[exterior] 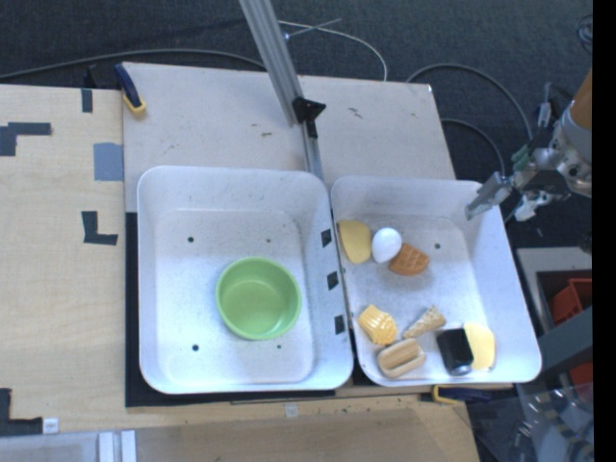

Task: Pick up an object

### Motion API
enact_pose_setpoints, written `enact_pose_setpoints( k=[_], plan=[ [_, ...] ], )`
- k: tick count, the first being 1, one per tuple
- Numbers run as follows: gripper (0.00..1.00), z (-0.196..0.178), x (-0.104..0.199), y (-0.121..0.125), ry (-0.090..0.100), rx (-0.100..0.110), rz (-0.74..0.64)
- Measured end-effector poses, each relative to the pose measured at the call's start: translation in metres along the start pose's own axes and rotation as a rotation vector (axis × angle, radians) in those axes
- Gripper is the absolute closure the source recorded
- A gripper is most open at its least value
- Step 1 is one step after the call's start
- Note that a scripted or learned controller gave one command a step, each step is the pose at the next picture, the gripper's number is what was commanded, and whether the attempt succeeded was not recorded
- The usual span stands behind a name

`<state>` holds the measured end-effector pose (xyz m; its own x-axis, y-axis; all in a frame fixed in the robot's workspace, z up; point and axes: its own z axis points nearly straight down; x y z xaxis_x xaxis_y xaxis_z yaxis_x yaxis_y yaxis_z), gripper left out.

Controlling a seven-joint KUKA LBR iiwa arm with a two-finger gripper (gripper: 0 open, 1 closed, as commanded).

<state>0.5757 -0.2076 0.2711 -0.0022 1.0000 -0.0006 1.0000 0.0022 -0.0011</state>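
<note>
Hovering at frame right, gripper (508,198) jaws' state can't be told; you'd pinch the light, slippery white egg (386,244) across its middle.

The scene is lit evenly and fairly brightly from above, with no single strong source to be made out. The two white bins are rendered close to overexposed: the left bin (159,258) and the right bin (500,287) look washed out along their rims, and fine surface detail is lost there. Only soft, short shadows are cast, as under the green bowl (258,298) near the left bin's front edge. The dark floor beyond the bench's far edge is underexposed and grainy. The whole picture is slightly soft, and the gripper (508,192) at the right bin's far right corner is blurred.
</note>
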Motion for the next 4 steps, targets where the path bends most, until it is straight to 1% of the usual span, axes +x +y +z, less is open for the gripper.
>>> enact_pose_setpoints(
  k=[1, 2, 3, 4],
  plan=[
    [0.00, 0.000, 0.000, 0.000, 0.000, 0.000, 0.000],
    [0.00, 0.062, 0.002, 0.006, 0.001, 0.006, 0.000],
    [0.00, 0.127, -0.001, 0.003, 0.002, 0.007, 0.001],
    [0.00, 0.162, -0.001, 0.005, -0.001, -0.007, 0.000]
  ],
)
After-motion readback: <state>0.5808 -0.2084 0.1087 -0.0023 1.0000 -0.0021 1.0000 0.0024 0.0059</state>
